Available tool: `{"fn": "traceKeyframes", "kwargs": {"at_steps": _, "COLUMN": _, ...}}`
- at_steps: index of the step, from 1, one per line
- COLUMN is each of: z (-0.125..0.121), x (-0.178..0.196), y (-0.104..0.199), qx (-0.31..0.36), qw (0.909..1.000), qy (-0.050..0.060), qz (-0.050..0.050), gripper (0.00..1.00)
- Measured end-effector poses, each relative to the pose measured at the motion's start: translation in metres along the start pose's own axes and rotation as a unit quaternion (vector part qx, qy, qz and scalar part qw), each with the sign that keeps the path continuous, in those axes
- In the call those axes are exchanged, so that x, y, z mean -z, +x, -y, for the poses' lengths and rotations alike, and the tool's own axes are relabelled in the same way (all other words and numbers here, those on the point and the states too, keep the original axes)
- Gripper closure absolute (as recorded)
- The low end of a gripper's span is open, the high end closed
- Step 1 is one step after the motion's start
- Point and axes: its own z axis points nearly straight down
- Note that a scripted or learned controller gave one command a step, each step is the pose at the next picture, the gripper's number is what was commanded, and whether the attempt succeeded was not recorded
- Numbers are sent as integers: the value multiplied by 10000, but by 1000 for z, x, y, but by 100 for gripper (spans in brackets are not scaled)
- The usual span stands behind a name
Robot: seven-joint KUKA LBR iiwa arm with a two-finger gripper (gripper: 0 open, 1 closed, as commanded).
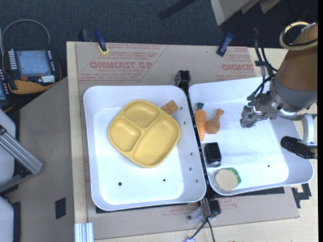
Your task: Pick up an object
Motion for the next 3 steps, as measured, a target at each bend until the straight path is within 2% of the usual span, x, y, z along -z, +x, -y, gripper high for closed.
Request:
{"fn": "traceKeyframes", "kwargs": {"at_steps": 1, "z": 11, "x": 7, "y": 60, "qx": 6, "qw": 10000, "qy": 4, "qz": -4, "gripper": 100}}
{"fn": "traceKeyframes", "kwargs": {"at_steps": 2, "z": 6, "x": 17, "y": 114, "qx": 4, "qw": 10000, "qy": -15, "qz": 3, "gripper": 100}}
{"fn": "traceKeyframes", "kwargs": {"at_steps": 3, "z": 17, "x": 24, "y": 171, "qx": 3, "qw": 10000, "qy": -4, "qz": 0, "gripper": 100}}
